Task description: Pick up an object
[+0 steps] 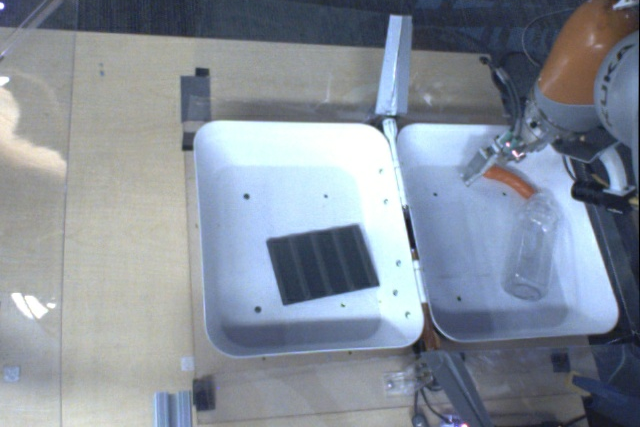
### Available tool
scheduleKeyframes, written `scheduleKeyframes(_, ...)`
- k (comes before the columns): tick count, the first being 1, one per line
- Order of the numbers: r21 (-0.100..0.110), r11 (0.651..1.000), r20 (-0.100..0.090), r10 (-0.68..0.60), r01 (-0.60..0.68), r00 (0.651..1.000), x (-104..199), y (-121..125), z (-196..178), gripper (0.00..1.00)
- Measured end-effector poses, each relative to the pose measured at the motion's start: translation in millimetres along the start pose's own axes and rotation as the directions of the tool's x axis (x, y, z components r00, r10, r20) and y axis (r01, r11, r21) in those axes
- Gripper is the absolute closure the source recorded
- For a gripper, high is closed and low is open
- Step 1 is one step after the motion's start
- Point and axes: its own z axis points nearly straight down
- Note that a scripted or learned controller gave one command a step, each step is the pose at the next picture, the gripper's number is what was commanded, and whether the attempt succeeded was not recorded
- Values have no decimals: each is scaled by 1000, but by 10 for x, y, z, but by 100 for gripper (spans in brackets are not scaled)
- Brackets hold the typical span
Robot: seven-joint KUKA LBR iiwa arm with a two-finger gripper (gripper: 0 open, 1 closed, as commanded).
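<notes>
A: Left shallow white bin (215, 215)?
B: One dark ribbed rectangular mat (322, 263).
A: Right shallow white bin (440, 215)?
B: Clear plastic bottle (530, 250), orange curved piece (508, 181) — two-finger gripper (487, 162) just above it; finger spread, cannot tell.

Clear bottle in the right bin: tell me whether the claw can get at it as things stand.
Probably yes. The clear bottle lies on its side with open bin floor around it, and the claw hovers just up-left of it. Only the orange piece lies between them.

Beside pincer (487, 163): orange piece (510, 183), clear bottle (532, 250) just below.
Far left: ridged black mat (322, 263), open floor around.
</notes>
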Motion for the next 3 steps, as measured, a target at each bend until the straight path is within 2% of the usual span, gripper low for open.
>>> scheduleKeyframes(1, 2, 1000, 12, -27, 27, 1000, 45, -13, 28, 0)
scheduleKeyframes(2, -16, 999, 34, -28, 28, 999, 16, 23, -104, 100)
scheduleKeyframes(3, -1, 999, 11, -35, 35, 999, 92, 28, -73, 0)
